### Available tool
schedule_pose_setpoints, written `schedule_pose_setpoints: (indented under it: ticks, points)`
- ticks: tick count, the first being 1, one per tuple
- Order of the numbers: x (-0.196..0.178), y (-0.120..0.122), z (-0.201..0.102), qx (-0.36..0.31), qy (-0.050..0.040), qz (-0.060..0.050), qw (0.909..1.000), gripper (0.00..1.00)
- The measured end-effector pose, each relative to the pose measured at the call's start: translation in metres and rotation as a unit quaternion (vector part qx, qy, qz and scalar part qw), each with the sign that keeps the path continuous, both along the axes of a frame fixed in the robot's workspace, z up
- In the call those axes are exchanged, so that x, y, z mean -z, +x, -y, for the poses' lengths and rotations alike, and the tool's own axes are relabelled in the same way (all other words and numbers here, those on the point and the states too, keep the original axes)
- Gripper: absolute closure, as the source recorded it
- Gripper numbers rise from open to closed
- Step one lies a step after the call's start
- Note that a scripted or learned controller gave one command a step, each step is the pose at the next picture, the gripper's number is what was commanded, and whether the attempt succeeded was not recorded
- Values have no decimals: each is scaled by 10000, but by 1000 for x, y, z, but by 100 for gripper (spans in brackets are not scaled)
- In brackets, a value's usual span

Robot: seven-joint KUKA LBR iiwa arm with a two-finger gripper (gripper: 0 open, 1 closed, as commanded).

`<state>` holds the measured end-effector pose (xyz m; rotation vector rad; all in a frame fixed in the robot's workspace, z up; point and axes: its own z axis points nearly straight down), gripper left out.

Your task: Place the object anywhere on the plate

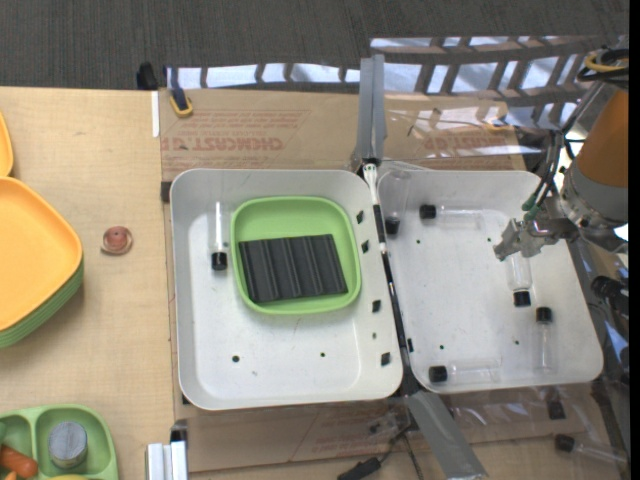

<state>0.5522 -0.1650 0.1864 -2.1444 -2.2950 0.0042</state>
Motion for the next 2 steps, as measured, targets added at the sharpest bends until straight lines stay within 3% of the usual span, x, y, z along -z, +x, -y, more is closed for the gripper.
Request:
schedule_pose_setpoints:
  ticks: [1,2]
  points:
    - [0,0,0,2,0,1,10000,0]
    - [7,-40,47,25,5,0,10000,0]
